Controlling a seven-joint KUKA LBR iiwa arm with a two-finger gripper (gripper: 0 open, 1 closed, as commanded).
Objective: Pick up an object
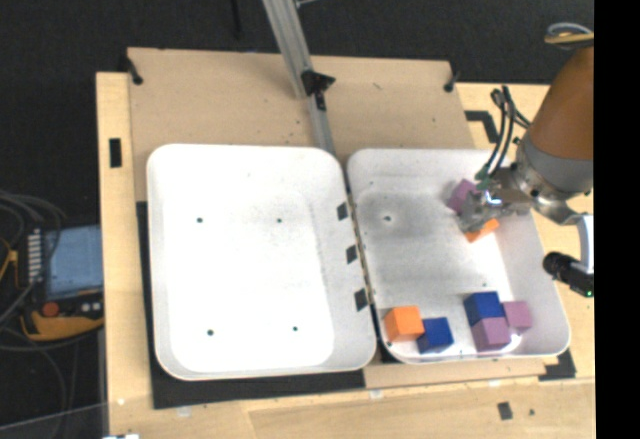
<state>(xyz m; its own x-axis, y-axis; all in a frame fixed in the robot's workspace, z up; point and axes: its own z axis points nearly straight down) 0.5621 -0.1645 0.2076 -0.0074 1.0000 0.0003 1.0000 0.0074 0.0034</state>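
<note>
Claw (483, 210) of the grey arm (562, 132) hangs over the right bin (400, 192), in that bin's far right part; whether its tips are apart or together cannot be told. Against the claw sit two blocks: one purple block (461, 195) on its left and one small orange piece (482, 229) just below it. Along the near edge of the right bin lie five more blocks: one orange block (404, 322), two blue blocks (435, 334) (483, 306), and two purple ones (490, 332) (518, 315), the last four clustered near the near right corner. One left bin (245, 257) lies beside the right bin.
</note>
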